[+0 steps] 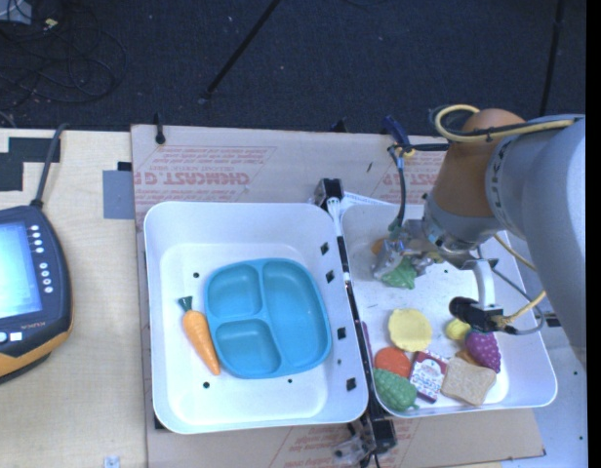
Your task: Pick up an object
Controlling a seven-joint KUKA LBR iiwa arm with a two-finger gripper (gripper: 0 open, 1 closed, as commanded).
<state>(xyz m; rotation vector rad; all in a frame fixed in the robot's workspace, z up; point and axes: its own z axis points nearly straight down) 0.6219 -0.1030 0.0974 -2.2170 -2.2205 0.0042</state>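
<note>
Robotics lab: teach pendant (18,286), floor cables (47,57)

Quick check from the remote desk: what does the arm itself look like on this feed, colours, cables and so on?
The arm is a thick, rounded grey body with an orange band above the wrist. A yellow cable loops over the top of the orange part, and a thin blue-tipped cable runs down beside it. The gripper at its end is a small, dark metal assembly; its details are too small to make out.

Green toy vegetable (400,276) — right bin's far-left part, lying flat
</note>
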